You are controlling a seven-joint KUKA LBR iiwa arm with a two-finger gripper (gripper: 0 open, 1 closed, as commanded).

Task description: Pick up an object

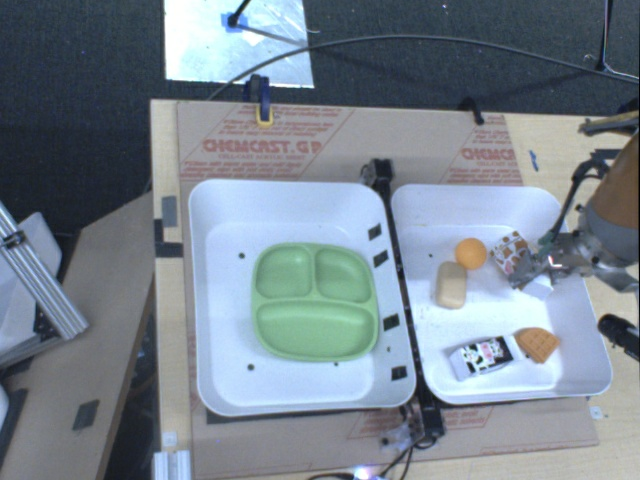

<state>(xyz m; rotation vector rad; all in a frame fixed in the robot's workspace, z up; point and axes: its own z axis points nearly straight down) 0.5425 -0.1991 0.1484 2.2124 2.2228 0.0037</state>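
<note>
Worktop's two bins: my claw (532, 268) sits by a patterned packet (508, 253) just left; can't tell its state, and it could slip off sideways.

Two white bins (300, 200): one green divided plate (316, 301) in the left; an orange ball (471, 253), beige block (451, 287), waffle (538, 344), carton (482, 357) and patterned packet (509, 254) in the right.

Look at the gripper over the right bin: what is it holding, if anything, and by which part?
It cannot be told. The gripper sits at the brown-and-white packet near the orange ball, but a hold isn't visible.
</note>
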